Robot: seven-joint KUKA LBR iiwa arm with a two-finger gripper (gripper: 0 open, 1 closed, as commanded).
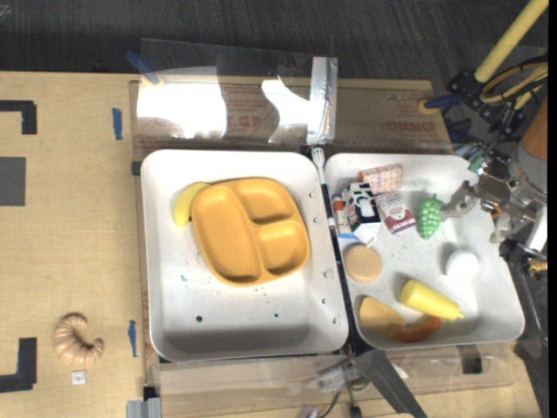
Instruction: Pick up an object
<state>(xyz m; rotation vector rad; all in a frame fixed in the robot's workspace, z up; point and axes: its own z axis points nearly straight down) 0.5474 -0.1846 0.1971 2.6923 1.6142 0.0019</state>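
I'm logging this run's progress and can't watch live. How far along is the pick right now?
Nothing looks picked yet. The gripper sits over the right bin near its right edge, with nothing visibly between its fingers. The green bumpy toy, white ball and yellow bottle all lie on the bin floor. Left to do: descend onto an item, grasp it and lift it.

place: robot lab | evidence: taped cardboard bench (70, 233), toy-filled bins (165, 233), cables (487, 94)

Right bin clutter, green bumpy toy (429, 217) upright near its middle, white egg-like ball (460, 262) beside, yellow cone-shaped piece (428, 300) lying flat
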